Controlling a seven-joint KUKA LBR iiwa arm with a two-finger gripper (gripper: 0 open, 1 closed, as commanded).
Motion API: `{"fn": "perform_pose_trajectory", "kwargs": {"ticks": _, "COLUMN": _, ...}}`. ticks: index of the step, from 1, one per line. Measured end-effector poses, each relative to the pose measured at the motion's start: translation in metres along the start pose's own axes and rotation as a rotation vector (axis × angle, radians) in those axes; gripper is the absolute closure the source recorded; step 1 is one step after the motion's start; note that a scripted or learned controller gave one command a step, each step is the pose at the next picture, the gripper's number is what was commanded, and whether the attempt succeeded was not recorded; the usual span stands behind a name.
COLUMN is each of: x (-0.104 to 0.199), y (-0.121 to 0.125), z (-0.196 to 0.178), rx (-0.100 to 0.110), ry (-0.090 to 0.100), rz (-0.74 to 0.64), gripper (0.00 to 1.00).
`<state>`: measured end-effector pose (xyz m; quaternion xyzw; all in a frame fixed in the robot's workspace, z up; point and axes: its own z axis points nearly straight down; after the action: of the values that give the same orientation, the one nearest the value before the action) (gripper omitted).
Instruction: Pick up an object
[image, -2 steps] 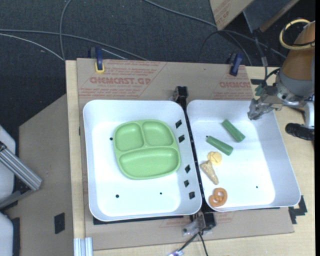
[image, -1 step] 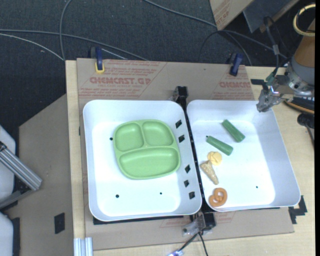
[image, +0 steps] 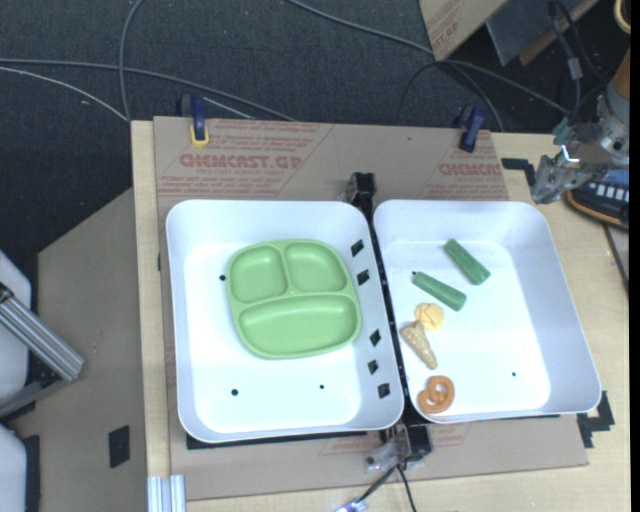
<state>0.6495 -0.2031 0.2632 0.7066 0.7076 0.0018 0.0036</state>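
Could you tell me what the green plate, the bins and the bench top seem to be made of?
Green plate: probably moulded plastic, matte with a soft sheen; one even colour, rounded dividers forming three compartments.
Bins: likely thin formed plastic, smooth white and slightly glossy; rounded corners, shallow flared walls.
Bench top: looks like a sheet under brown protective paper; printed red lettering, held by clamps.

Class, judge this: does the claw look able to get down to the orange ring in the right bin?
Probably yes. The orange ring lies uncovered near the right bin's front-left corner, though close to its wall; the claw sits beyond the far right corner.
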Motion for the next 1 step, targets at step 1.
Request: {"fn": "perform_pose_trajectory", "kwargs": {"ticks": 1, "x": 0.0615, "y": -0.0119, "z": 0.0028, "rx": 0.01, "ry": 0.005, "rz": -0.003, "gripper": 1.0}}
